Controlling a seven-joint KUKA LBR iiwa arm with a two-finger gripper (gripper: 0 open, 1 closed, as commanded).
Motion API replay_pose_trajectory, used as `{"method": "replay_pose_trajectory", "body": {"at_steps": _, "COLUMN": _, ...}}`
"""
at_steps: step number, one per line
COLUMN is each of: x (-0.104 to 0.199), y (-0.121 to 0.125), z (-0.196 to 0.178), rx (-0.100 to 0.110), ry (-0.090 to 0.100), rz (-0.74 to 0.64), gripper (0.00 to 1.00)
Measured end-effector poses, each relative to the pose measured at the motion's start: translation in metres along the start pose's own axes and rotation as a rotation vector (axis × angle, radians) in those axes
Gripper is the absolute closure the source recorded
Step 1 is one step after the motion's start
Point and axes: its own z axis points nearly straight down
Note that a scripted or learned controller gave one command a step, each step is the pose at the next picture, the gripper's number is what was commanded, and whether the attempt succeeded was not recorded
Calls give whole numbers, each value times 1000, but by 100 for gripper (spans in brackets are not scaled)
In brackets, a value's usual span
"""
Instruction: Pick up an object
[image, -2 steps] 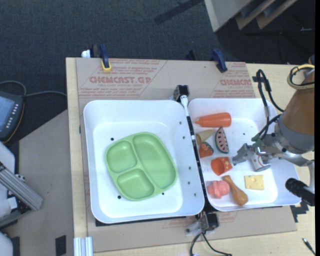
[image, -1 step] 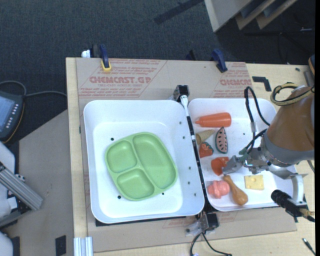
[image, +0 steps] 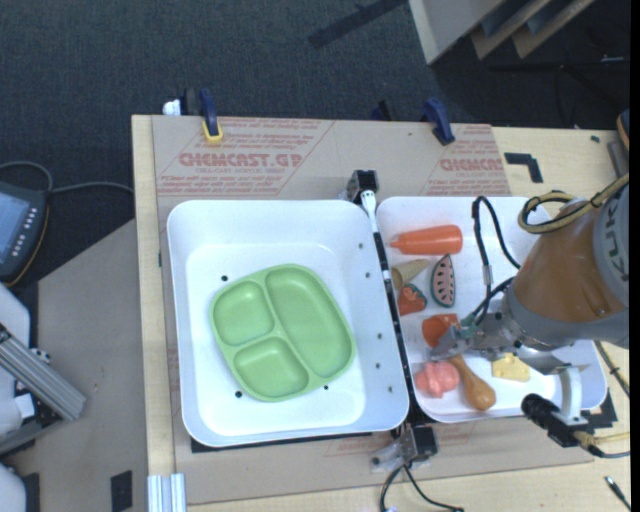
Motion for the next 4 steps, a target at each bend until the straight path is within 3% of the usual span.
{"method": "replay_pose_trajectory", "body": {"at_steps": 1, "x": 0, "y": 1, "z": -13, "rx": -5, "ry": -2, "rz": 0, "gripper": 100}}
{"method": "replay_pose_trajectory", "body": {"at_steps": 3, "x": -1, "y": 13, "z": -130, "rx": -11, "ry": -4, "rz": -4, "gripper": 100}}
{"method": "replay_pose_trajectory", "body": {"at_steps": 4, "x": -1, "y": 13, "z": -143, "rx": -8, "ry": -4, "rz": -4, "gripper": 100}}
